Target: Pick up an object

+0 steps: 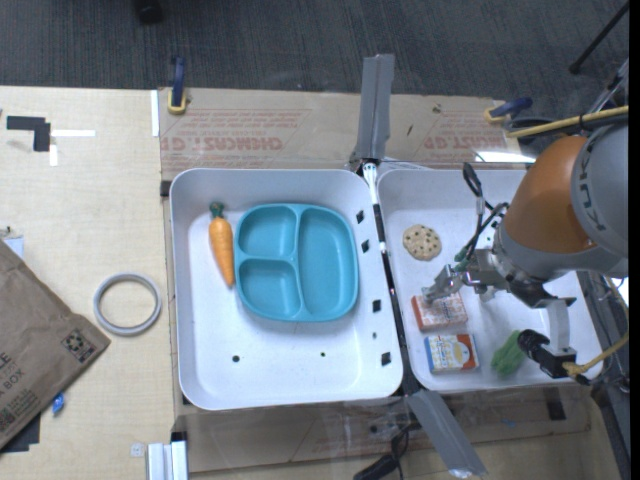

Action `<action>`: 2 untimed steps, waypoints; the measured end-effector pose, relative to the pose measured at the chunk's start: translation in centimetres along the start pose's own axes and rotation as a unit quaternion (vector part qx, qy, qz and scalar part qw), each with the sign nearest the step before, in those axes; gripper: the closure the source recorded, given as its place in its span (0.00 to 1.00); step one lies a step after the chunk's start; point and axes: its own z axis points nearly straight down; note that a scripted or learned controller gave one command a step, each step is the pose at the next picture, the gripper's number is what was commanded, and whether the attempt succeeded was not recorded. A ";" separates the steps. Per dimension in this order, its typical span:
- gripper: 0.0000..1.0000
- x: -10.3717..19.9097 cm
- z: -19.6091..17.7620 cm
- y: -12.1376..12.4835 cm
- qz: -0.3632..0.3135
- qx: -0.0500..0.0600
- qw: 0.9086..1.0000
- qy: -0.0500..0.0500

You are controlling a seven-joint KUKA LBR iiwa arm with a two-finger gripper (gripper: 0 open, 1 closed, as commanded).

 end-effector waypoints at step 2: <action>0.00 0.5 0.1 -4.4 0.083 0.003 0.997 0.001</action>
